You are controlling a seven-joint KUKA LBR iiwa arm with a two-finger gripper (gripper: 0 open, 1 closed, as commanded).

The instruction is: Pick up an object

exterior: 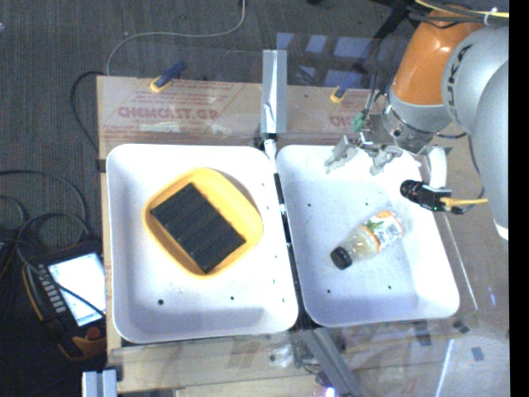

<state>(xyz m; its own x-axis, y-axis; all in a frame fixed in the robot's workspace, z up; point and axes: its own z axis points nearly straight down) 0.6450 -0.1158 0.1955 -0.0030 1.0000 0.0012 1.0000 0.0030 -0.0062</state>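
Observation:
A small plastic bottle (370,238) with a black cap and an orange-green label lies on its side in the right bin (421,292). A yellow dish with a black pad (201,219) rests in the left bin (132,296). My gripper (358,159) hangs over the far edge of the right bin, well above and behind the bottle. Its two grey fingers (339,156) are spread apart with nothing between them.
A cardboard sheet (182,114) lies behind the bins, with a metal post (271,98) between them. A black cable end with a yellow wire (426,195) hangs at the right bin's right side. A tablet (70,288) sits on the floor at left.

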